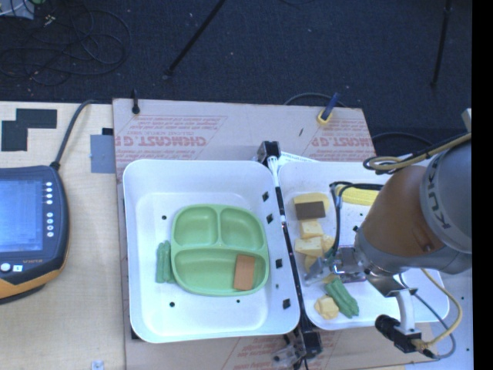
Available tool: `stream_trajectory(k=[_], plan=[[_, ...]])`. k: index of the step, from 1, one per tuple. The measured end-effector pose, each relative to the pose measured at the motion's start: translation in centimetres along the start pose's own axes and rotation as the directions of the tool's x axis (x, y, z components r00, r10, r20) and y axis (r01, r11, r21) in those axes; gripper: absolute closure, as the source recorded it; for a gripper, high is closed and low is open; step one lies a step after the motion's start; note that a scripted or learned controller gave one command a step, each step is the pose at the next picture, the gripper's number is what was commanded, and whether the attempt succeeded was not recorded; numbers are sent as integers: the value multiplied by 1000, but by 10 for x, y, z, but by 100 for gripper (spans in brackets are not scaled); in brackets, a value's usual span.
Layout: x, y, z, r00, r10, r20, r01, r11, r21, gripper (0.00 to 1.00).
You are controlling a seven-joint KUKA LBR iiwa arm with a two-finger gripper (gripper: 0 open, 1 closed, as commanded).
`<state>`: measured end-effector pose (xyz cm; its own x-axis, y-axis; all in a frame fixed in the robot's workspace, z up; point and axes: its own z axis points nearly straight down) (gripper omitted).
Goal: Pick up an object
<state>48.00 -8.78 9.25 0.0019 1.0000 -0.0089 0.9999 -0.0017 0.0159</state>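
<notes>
My gripper (327, 267) hangs low over the middle of the right bin (291, 177), under the grey arm with its orange band (397, 214). It sits just right of a pale yellow chunk (310, 247) and just above a green vegetable-shaped piece (341, 297). Nothing shows clearly held. Also in this bin are a brown block (310, 208), a second yellow cube (310, 228), a small yellow piece (328, 307) and a yellow corn-like item (359, 196), partly hidden by the arm.
The left bin (146, 314) holds a green divided plate (196, 226) with an orange block (244, 271) in it, and a green piece (162, 262) beside it. A teach pendant (27, 222) lies at far left. Cables (420, 156) trail at the right.
</notes>
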Motion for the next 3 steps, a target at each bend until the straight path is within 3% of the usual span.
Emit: stream_trajectory(k=[1, 2, 3], plan=[[2, 3, 1, 1000, 2, -1, -2, 1000, 6, 0], [-15, -1, 2, 1000, -5, -9, 5, 1000, 7, 0], [-4, 42, 3, 1000, -2, -7, 2, 1000, 12, 0]])
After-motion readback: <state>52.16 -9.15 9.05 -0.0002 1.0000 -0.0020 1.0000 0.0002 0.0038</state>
